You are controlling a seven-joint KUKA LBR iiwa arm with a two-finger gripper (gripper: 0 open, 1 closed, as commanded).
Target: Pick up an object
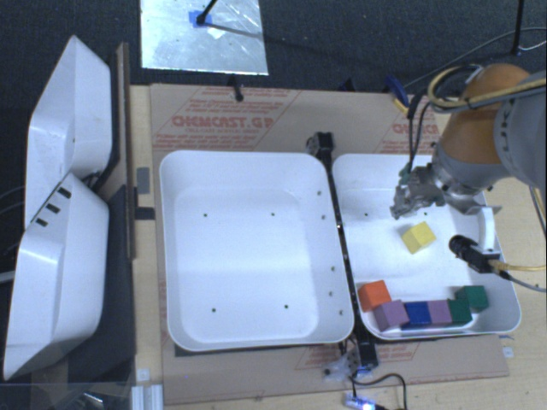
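My gripper (404,205) hangs over the upper middle of the right bin (367,173), reaching in from the right. A yellow cube (419,237) lies on the bin floor just below and slightly right of it, apart from the gripper. Along the bin's near wall sits a row of blocks: an orange one (373,295), a purple one (390,313), a blue one (418,313), a mauve one (439,312) and a green one (468,301). I see nothing held in the gripper.
The left bin (179,229) stands beside the right one, with a black divider (340,229) between them. White trays (64,195) lean at the far left. A metal sheet (203,24) lies beyond the bench.
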